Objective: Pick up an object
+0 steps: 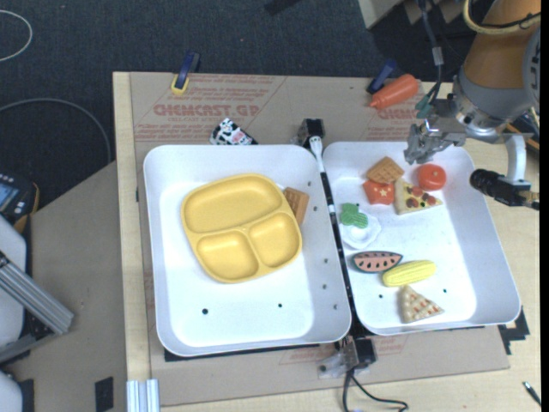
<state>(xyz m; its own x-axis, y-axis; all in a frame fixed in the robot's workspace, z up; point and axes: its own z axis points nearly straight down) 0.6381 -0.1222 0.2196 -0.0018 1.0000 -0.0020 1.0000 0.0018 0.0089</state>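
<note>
Even, bright overhead light; white bins [171, 316] near glare, soft shadows, slightly soft focus, upper left dim.

Two white bins [171, 316] are seen; a yellow divided plate [240, 227], a red tomato [431, 176], a yellow corn cob [408, 272] and a red-fleshed, green-rinded watermelon slice [377, 261] are shown.

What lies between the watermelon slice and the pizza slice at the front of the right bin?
In the camera view, the yellow corn cob lies between the watermelon slice and the pizza slice.
</note>
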